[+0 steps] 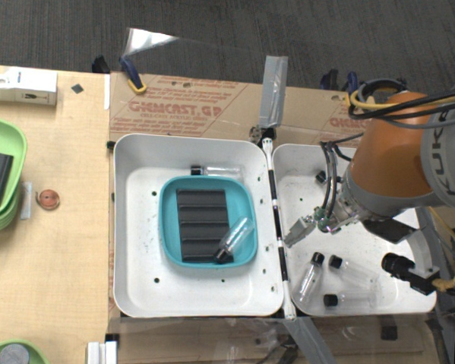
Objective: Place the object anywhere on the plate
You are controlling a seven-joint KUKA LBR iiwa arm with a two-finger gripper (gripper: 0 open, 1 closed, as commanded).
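I see the left bin (126, 233) holding a teal plate (169, 228) with a black ribbed block (201, 223) lying on it. A clear vial with a black cap (234, 239) rests tilted on the plate's lower right corner, cap end down by the block's corner, so the object is on the plate. Another clear vial (213, 170) lies on the bin floor just above the plate's top edge. The right bin (304, 170) has a vial (311, 273) near its bottom left, plus small black caps (331, 300) scattered on the floor. The tool (305, 226) hangs over the right bin, close to the wall between the bins; can't tell its finger state at this angle. Open floor in the left bin is below and left of the plate. The green tray (6, 192) sits on the tabletop (55, 282) at far left.
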